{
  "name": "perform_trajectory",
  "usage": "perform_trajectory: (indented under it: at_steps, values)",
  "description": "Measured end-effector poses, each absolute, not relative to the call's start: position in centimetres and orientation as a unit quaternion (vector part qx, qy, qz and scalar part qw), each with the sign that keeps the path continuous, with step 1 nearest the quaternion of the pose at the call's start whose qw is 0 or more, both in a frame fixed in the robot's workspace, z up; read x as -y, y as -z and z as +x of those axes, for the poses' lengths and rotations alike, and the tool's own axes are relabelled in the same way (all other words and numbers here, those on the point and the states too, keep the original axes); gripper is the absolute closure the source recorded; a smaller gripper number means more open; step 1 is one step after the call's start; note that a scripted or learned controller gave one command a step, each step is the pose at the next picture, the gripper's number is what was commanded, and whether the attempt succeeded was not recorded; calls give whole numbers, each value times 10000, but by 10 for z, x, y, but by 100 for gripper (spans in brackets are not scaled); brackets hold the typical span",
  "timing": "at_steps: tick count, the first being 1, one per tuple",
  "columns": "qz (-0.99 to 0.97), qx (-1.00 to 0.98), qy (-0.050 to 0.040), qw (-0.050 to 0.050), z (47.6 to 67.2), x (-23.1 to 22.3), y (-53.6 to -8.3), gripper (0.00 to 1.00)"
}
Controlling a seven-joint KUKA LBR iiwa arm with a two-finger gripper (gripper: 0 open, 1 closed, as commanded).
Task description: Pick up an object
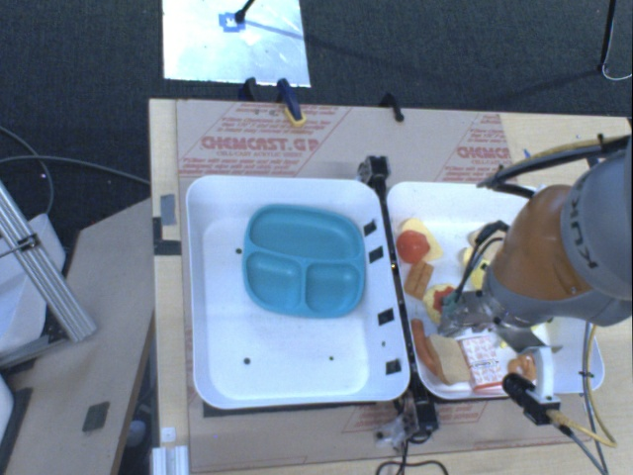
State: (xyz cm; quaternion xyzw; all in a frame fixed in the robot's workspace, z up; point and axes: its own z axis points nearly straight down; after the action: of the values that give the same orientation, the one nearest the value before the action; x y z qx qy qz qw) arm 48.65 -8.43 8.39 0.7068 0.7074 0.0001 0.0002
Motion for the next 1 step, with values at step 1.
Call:
perform_trajectory:
  at_steps: [1]
  values:
    - [7037, -7105, -27, 21, 488, 5, -189, 100]
